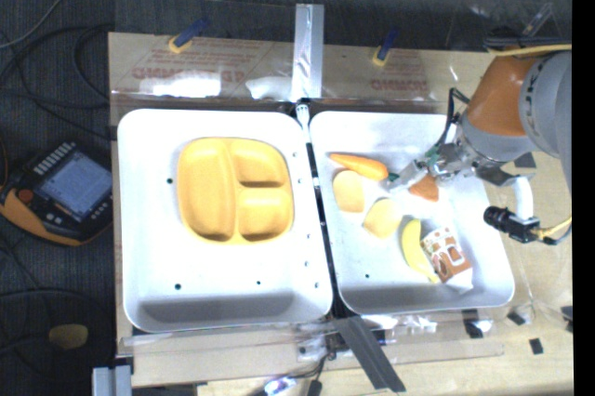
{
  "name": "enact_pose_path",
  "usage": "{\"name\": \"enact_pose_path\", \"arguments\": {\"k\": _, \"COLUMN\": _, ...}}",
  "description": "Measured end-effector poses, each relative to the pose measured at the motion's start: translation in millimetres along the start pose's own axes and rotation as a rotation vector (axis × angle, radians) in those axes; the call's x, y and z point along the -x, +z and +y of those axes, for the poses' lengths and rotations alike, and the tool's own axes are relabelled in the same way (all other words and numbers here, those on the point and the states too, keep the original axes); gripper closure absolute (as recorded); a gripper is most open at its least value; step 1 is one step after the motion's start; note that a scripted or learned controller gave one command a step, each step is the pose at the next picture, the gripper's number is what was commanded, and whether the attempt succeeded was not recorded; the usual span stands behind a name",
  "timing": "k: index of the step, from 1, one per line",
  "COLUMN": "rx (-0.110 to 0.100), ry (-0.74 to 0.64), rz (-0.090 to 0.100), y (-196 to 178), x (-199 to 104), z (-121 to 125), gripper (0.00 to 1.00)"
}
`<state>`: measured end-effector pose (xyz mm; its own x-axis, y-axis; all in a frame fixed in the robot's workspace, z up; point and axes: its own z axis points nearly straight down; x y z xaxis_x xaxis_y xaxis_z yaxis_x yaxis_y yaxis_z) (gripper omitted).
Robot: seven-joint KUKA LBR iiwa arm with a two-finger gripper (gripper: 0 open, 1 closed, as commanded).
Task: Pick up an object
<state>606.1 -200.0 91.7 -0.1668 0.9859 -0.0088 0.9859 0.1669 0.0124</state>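
A yellow divided tray (235,190) lies in the left bin (139,292). In the right bin (493,292) sit a carrot (359,165), 2 pale yellow pieces (350,191), a banana (414,247) and a small carton (446,257). The hand (423,169) hangs low just beside an orange piece (425,191); how far it is open I cannot tell.

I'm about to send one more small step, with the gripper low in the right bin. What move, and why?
Probably a short drop onto the orange wedge. The gripper sits right beside it, near the carrot, and I see nothing between its fingers. The wedge lies apart from the yellow pieces and the small carton, so it looks like the nearest free-standing pick.
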Motion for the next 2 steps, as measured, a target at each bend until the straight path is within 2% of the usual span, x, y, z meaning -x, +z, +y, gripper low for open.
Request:
{"name": "enact_pose_path", "arguments": {"k": 1, "rx": 0.004, "ry": 0.000, "rz": 0.000, "y": -9.9, "x": -0.3, "z": 1.6, "gripper": 1.00}}
{"name": "enact_pose_path", "arguments": {"k": 2, "rx": 0.002, "ry": 0.170, "rz": 0.002, "y": -0.9, "x": -42.1, "z": -6.8, "gripper": 1.00}}
